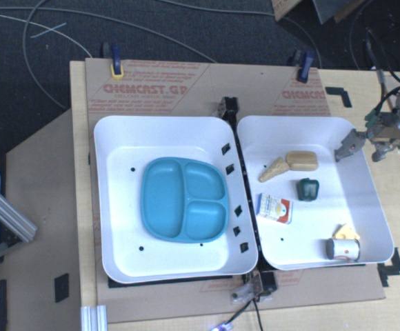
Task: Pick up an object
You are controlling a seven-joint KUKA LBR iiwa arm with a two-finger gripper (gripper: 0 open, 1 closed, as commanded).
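Camera view: open hand (364,147) over right bin's (372,205) edge.

The right bin (365,185) holds 5 small things. A tan rounded block (302,161) lies flat in its upper middle, and a pale beige wedge (272,170) slants just left of it, the 2 touching or nearly so. Below and right of the block sits a dark green cup-like piece (308,189). A flat white packet with red and blue print (274,208) lies toward the bin's left side. Low in the right corner rests a grey and white cylinder (342,249) on its side, something yellow against its top.
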